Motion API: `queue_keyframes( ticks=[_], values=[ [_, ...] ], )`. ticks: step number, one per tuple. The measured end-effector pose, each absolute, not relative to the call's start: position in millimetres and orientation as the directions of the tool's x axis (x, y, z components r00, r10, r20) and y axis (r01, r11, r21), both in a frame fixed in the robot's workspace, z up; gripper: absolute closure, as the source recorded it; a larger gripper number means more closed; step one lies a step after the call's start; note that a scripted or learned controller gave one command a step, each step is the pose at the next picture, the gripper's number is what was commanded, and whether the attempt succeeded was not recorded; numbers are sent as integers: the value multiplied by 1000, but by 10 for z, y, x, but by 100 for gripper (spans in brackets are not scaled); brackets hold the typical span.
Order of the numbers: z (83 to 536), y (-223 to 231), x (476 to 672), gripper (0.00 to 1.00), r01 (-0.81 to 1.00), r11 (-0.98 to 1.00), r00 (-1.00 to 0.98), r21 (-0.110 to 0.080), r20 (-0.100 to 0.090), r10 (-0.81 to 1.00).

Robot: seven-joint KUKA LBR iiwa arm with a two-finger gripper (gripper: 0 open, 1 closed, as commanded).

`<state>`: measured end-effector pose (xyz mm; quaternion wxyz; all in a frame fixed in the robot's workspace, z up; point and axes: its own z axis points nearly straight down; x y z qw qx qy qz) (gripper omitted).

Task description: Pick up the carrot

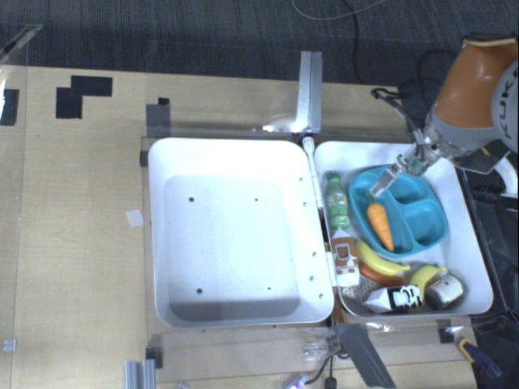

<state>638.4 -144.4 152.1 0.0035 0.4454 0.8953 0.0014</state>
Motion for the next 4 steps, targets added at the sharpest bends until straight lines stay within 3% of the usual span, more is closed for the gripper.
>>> queue_keyframes(
  ticks=[1, 2, 3, 4],
  values=[
    [1325, -1415, 6119, 0, 872, 490, -490, 4, -3, 872],
    [1681, -1621, 6639, 0, 735, 678, -678, 7, -10, 735],
    [979, -1676, 6351, 0, 728, 686, -685, 7, -8, 728],
    [946, -1993, 6560, 0, 642, 767, -767, 5, 14, 642]
  ],
)
